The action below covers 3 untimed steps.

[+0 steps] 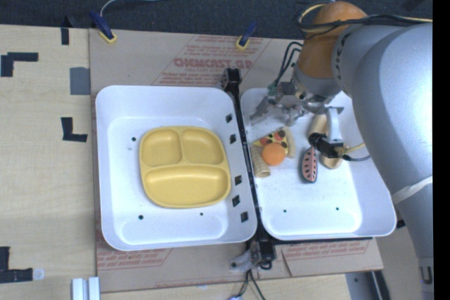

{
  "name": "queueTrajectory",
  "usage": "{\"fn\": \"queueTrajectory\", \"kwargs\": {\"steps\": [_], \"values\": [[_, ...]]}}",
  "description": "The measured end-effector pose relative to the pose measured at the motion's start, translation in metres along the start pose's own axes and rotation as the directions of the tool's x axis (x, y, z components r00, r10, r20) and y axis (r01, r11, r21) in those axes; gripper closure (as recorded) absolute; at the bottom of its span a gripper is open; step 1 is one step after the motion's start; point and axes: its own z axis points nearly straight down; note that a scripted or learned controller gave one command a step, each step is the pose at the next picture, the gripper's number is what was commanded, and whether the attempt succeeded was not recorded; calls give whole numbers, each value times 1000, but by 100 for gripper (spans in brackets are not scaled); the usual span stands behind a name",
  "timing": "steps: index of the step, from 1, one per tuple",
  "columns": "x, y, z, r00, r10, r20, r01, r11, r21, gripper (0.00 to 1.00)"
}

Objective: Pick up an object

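My gripper [275, 109] hangs over the back left part of the right bin [351, 214], below the orange wrist band. Just in front of it lies a small red and yellow toy food piece [278, 137], and an orange ball [273, 155] touches that piece. A tan cone-shaped piece [261, 166] rests against the bin's left wall. A watermelon slice [309, 165] lies to the right of the ball. A pale yellowish piece [319, 126] lies farther back, under the wrist. Nothing is visibly held.
The left bin [116, 151] holds a yellow divided plate [184, 166] in its middle. A black divider [239, 144] with clips runs between the two bins. The grey arm covers the right bin's back right corner.
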Motion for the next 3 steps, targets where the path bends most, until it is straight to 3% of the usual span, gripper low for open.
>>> {"fn": "queueTrajectory", "kwargs": {"steps": [1, 2, 3], "values": [[0, -33, -1, 1000, 1, 1, -1, 1000, -1, 0], [0, -33, -10, 1000, 2, 2, -2, 1000, -1, 100], [0, -33, -10, 1000, 2, 2, -2, 1000, -1, 0]]}}
